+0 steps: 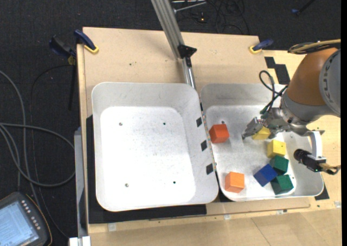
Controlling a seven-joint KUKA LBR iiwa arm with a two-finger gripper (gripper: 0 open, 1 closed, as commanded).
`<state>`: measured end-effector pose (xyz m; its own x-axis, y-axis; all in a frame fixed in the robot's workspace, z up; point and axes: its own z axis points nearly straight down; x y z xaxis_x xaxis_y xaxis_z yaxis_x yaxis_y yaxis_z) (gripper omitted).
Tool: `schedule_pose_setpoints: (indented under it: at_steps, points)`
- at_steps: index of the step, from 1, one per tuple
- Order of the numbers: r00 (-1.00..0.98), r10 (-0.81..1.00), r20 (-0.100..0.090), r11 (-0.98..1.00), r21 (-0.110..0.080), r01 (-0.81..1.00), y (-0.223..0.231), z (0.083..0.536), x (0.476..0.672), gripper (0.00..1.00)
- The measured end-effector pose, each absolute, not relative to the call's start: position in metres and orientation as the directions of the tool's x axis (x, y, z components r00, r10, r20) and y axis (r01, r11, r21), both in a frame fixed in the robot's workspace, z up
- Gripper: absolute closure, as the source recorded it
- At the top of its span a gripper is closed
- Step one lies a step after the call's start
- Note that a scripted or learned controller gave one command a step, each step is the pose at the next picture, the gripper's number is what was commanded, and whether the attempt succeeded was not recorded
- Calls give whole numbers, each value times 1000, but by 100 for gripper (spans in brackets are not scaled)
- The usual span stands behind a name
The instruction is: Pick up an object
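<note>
Landmark: the right bin (217, 101), one of two white bins side by side on the worktop (135, 50).

Arm: enters from the right, with its orange band (306, 79) over the right bin's right rim. The tool (256, 130) sits low inside the right bin, near its centre, pointing left. Its tips are at a yellow block (262, 135) that is partly covered by the wrist. Whether the tool is released or clenched cannot be told, and no grasp can be confirmed.

Contents of the right bin:
- Red block (219, 133), left of centre, apart from the tool.
- Orange block (235, 181), near the front left corner.
- Second yellow block (276, 147), right of centre, just behind a green block (280, 163).
- Blue block (265, 174), front right, just beside the green block.
- Second green block (282, 184), front right corner, beside the blue one.

Left bin (108, 131): adjoins the right bin's left side; small dark specks on its floor.

Surroundings: a metal pole (165, 14) runs from behind the worktop down to the seam between the bins. Blue-and-yellow clamps (87, 41) grip the rear corners of the worktop. A screen device (19, 223) lies on the floor, far left of the bins at the front.

Markings: no legible brand, label or writing on any item.
</note>
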<state>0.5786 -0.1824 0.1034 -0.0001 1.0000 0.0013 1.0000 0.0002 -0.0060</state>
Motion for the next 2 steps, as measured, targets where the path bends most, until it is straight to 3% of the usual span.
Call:
schedule_pose_setpoints:
  at_steps: [1,2]
  points:
    - [0,1000,-1,0,1,1000,-183,118,580,100]
    - [-1,1000,-2,1,5,1000,-190,172,585,100]
